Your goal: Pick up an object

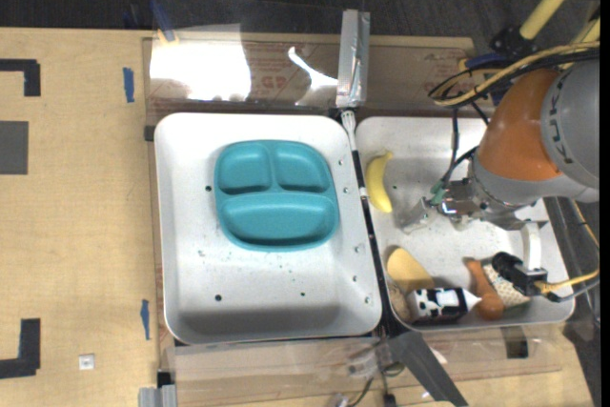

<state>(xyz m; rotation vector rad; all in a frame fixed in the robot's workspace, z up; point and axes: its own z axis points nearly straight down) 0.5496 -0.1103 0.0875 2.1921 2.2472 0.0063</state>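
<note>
Gripper (pixel 421 213) low over bare floor of right bin (pixel 419 143), just below banana (pixel 380 183) at the bin's left wall; open or shut cannot be told (too small and blurred). Nothing seen held. Other candidates crowded along near edge: yellow wedge (pixel 408 270), black-and-white toy (pixel 438 303), brown item (pixel 488 286). Teal divided tray (pixel 276 193) alone in left bin (pixel 191 281). Risk: closing on nothing, or nudging banana against wall

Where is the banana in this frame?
The banana lies in the right bin, against its left wall near the far corner, just across the divider from the teal tray in the left bin.
</note>
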